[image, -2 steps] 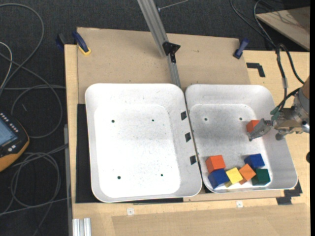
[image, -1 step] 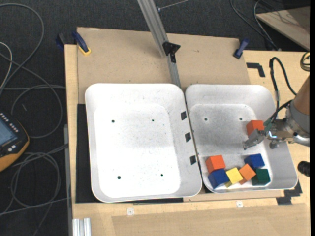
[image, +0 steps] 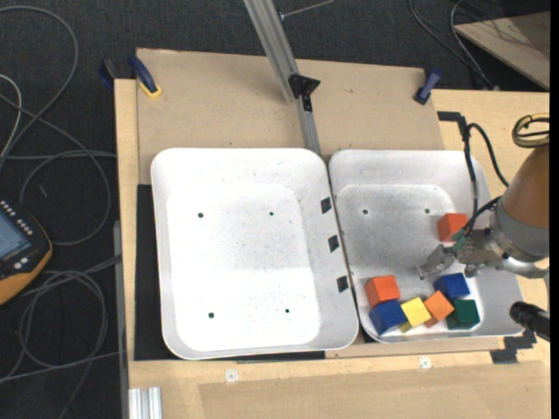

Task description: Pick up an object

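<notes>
Dark floor strewn with cables surrounds your wooden bench (image: 218, 103), where two white bins sit side by side: the left bin (image: 175, 173) and the right bin (image: 384, 168). Your gripper (image: 439, 262) hangs low over the right bin with its fingers spread apart and nothing between them, just below an orange block (image: 451, 226) near the bin's right wall. Along the front edge cluster another orange block (image: 381, 289), a blue block (image: 389, 316), a yellow block (image: 416, 312), a small orange block (image: 438, 304), a second blue block (image: 452, 285) and a green block (image: 465, 313).

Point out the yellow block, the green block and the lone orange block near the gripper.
yellow block (image: 416, 312), camera view, top face.
green block (image: 465, 313), camera view, top face.
lone orange block (image: 451, 226), camera view, top face.
</notes>
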Robot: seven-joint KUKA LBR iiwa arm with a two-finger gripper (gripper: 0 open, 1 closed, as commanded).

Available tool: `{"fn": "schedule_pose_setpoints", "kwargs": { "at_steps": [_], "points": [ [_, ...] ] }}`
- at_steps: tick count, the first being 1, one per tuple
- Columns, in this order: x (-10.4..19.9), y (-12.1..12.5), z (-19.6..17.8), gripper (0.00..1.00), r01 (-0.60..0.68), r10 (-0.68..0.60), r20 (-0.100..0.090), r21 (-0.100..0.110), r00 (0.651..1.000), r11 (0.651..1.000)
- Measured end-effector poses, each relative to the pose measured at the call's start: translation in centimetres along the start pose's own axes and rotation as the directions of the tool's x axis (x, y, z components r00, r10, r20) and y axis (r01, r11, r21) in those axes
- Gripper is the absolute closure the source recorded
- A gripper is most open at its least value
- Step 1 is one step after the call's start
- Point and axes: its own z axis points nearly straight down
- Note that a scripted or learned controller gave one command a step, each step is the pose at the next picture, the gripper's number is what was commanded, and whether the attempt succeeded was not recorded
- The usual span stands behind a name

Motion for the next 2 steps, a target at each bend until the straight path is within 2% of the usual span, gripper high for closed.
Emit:
{"fn": "schedule_pose_setpoints", "kwargs": {
  "at_steps": [1, 2],
  "points": [
    [-0.1, 0.2, -1.4, 1.0, 0.001, -0.001, 0.003, -0.009, 1.0, 1.0],
    [0.3, 1.2, -6.2, 1.0, 0.002, -0.002, 0.006, -0.013, 1.0, 1.0]
  ]
}}
